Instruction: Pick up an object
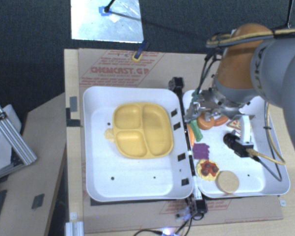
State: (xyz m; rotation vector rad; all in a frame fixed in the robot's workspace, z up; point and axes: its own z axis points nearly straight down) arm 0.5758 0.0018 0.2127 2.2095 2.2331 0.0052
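Looking like a robotics lab: cardboard-covered bench [122,68] carrying two white bins [95,181], KUKA arm [280,68] reaching in, loose cables trailing.

The brown board [122,68] under the bins reads "CHEMCAST GP" in red.

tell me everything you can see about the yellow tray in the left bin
The yellow tray is a rounded-square divided plate that looks like matte plastic, with three shallow compartments: two on the far side and a wider one on the near side. A small tab sticks out from its left edge. It lies flat and right side up, turned slightly askew, near the middle of the left bin, resting on the bin's floor. Its compartments hold nothing, and it stands apart from the bin's walls.
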